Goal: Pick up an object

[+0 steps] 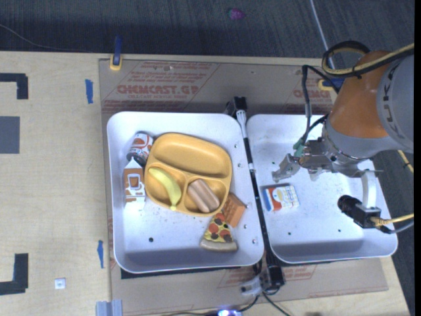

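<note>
**Lining up on the carton in the right bin**

Orange-banded arm (368, 104) sits highest, so nearest the lens, over the right bin (329, 242). Its pincer (287, 166) hangs just up and left of the small white carton (280, 197), which lies flat on that bin's floor; whether the pincer is spread or closed, I cannot tell. Good practice: centre over the carton, straddle its short sides, descend straight. Left of the carton, the other bin (125, 242) holds a yellow tray (187, 151) and a pizza slice (219, 234).

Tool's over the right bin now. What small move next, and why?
Probably shift the tool toward the carton lying flat just below it in the right bin, then descend. It is the nearest loose item there, with bare floor around it.
</note>
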{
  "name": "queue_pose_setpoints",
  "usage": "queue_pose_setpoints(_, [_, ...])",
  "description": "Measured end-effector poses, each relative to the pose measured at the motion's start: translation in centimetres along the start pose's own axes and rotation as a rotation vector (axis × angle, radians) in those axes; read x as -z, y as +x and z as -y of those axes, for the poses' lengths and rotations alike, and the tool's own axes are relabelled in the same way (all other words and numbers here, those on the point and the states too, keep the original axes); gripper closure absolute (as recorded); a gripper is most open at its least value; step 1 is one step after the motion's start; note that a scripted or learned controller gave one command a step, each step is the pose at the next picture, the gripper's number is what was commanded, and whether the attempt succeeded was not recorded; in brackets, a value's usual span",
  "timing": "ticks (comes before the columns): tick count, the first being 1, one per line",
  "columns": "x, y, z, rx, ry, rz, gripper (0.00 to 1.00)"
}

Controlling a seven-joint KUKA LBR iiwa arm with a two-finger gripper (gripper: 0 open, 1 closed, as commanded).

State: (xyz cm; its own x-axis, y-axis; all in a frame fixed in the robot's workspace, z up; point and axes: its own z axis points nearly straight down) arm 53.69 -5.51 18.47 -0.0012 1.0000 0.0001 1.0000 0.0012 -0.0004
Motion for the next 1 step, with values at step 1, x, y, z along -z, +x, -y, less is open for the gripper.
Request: queue_pose_setpoints(1, [-8.81,-4.63,1.39,-0.002,-0.002,0.001,0.0])
